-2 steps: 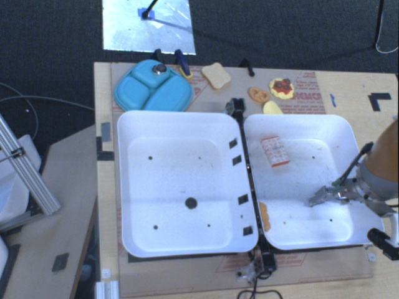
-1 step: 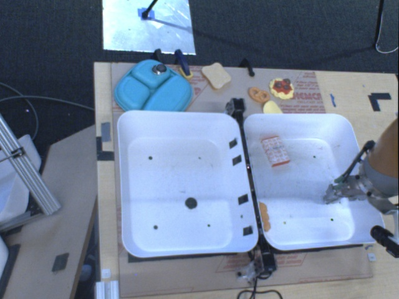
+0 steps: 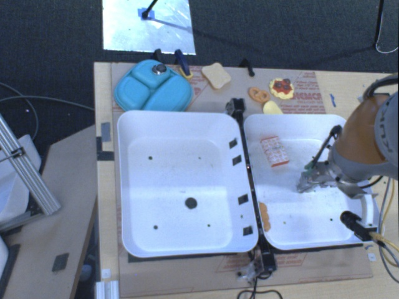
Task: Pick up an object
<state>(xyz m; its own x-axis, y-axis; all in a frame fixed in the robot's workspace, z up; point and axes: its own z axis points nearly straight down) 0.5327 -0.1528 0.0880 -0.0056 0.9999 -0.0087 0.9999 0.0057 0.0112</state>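
Lying flat, small red-and-white packet (image 3: 274, 151), right bin (image 3: 324, 129)

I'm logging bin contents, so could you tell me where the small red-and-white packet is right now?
The red-and-white packet lies flat in the right bin, in its upper left part, up and left of the gripper.

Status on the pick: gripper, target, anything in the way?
Gripper low in right bin, nothing seen between its fingers. Small red-and-white packet flat on bin floor, up-left of gripper, apart. Nothing between them.
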